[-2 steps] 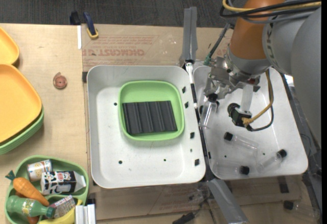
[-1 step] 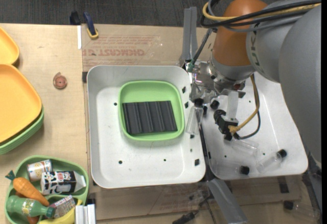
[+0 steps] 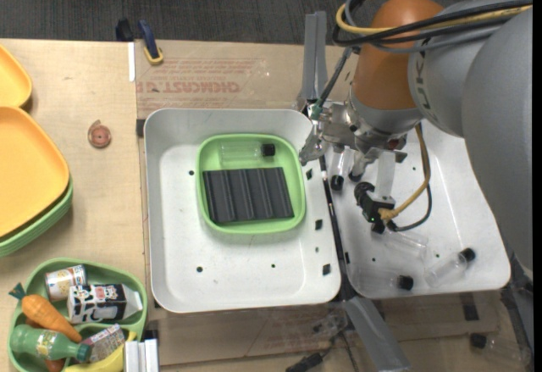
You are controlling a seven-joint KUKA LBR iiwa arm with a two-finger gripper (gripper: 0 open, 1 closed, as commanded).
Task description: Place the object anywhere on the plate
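A square green plate (image 3: 206,160) lies in the left bin (image 3: 174,269), toward its upper right. A dark grey ridged slab (image 3: 247,195) rests flat on the plate and covers most of its floor. A small black block (image 3: 268,151) sits on the plate near its far right corner. My gripper (image 3: 347,179) hangs just right of the plate, over the left edge of the right bin (image 3: 483,201) by the divider. Its two pale fingers stand apart, open, with nothing between them.
A clear vial with a black cap (image 3: 450,265) and a small black cap (image 3: 405,281) lie near the right bin's front edge. Yellow plates (image 3: 30,171) and a green bowl of toy food (image 3: 72,311) stand on the bench at far left.
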